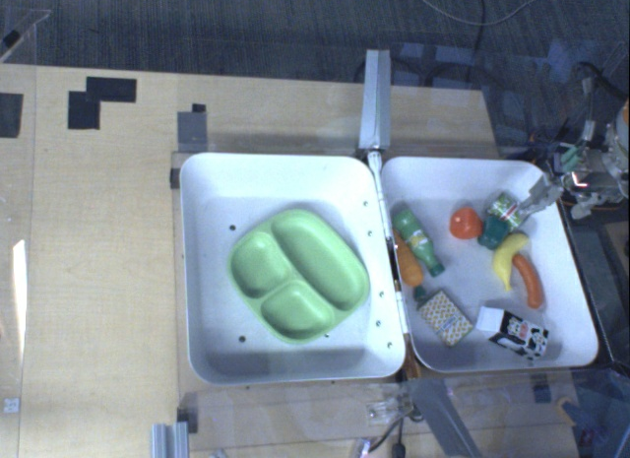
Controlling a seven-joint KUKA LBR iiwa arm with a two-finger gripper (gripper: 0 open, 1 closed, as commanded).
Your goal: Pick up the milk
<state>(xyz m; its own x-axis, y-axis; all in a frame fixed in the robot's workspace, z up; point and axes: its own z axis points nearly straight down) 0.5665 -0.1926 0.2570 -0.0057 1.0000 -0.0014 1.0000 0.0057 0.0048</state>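
Nearest the camera, at the lower right of the frame, the milk carton lies on its side in the near corner of the right-hand bin, black-and-white cow patches up, with a small white cube touching its left end. Just left of that sits a speckled box, tilted. Further up are a sausage and a banana lying side by side, then a teal can, a tomato, and a green bottle beside a carrot along the divider. The green divided plate fills the left bin.

The gripper is at the far right, near the can and well apart from the milk; I can't tell how its jaws stand, and nothing shows between them.

My worry is the start point: coming straight down from there would catch the can or the banana instead. The carton is also hemmed in by the bin wall and the cube, so a grasp could clip the rim or drag the cube along. Lying flat, it may slip out of a shallow pinch.
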